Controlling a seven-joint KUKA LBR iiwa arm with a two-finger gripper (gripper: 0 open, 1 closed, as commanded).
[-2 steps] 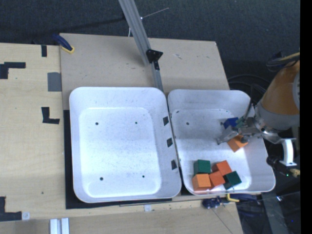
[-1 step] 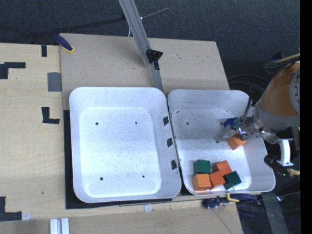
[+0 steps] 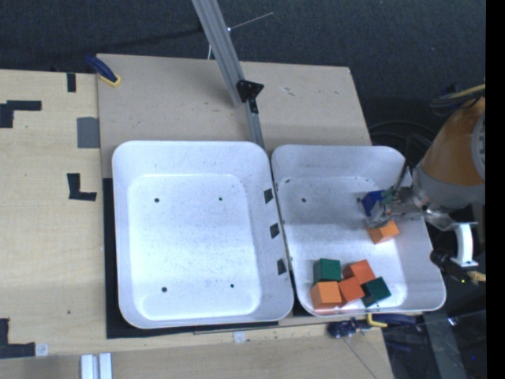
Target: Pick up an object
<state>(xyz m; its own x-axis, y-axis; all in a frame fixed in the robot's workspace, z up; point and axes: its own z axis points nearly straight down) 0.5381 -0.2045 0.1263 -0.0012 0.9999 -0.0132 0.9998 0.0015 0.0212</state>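
Note:
My gripper [image 3: 382, 210] is low in the right bin [image 3: 331, 164], near its right side, with blue parts showing at its tip. A small orange block [image 3: 384, 231] lies right at the tip, on its near side, touching or almost touching it; I cannot tell whether it is gripped. A cluster of blocks sits by the bin's front wall: a dark green one [image 3: 327, 270], an orange one [image 3: 326, 293], another orange one [image 3: 359, 275] and a second green one [image 3: 376, 290]. The arm [image 3: 454, 160] enters from the right, over the bin's rim.
The left bin [image 3: 189, 235] stands beside the right one, their rims meeting in the middle. A grey metal bar [image 3: 225, 50] slants from the top down to the bins' junction. Dark tape marks dot the wooden bench [image 3: 47, 172] on the left.

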